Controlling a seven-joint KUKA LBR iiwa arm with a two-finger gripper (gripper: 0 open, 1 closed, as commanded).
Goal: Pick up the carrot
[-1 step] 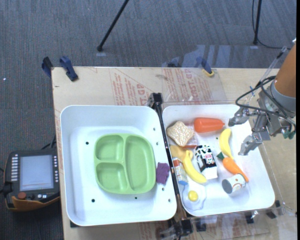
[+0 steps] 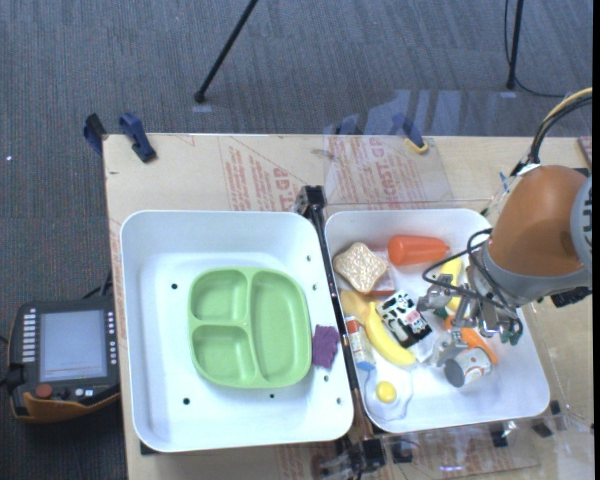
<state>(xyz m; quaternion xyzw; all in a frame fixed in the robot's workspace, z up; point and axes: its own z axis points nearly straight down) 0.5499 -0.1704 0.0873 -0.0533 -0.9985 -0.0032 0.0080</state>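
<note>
The carrot (image 2: 417,249), a smooth orange cone, lies on its side at the back of the right bin (image 2: 525,393), its tip pointing right. My gripper (image 2: 468,316) hangs low over the right half of that bin, in front of and to the right of the carrot, with a clear gap between them. The orange band of the wrist (image 2: 535,230) is above it. Just under the gripper lie a small orange piece (image 2: 479,339) and a grey round item (image 2: 464,367); whether either touches the gripper is unclear.
The right bin also holds a speckled cracker (image 2: 360,265), a banana (image 2: 382,336), a black-and-white block (image 2: 404,316), a fried egg (image 2: 385,393) and a yellow piece (image 2: 450,271). The left bin (image 2: 145,268) holds a green divided plate (image 2: 250,326) and a purple item (image 2: 325,346).
</note>
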